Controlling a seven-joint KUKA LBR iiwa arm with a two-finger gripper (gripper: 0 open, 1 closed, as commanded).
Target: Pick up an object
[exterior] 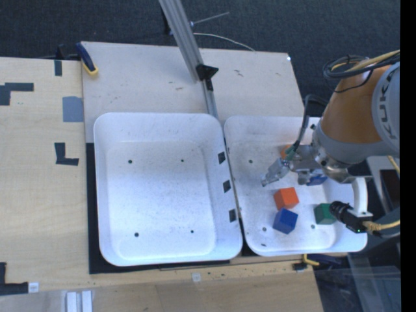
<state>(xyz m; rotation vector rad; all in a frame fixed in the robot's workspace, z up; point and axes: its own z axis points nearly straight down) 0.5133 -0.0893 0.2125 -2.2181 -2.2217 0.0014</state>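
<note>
In the right bin (253,142) lie an orange cube (286,198), a blue cube (285,221) just below it and a green cube (324,213) to their right. My gripper (273,174) hangs over the middle of this bin, just above and left of the orange cube. A small orange thing (286,152) peeks out beside the wrist, mostly hidden by it. The grey arm with its orange band (351,116) covers the bin's right part.
The left bin (156,187) sits beside the right one, with a shared raised rim between them. A slanted metal rail (185,31) rises behind the bins. A yellow-blue clamp (86,58) lies at the bench's back left.
</note>
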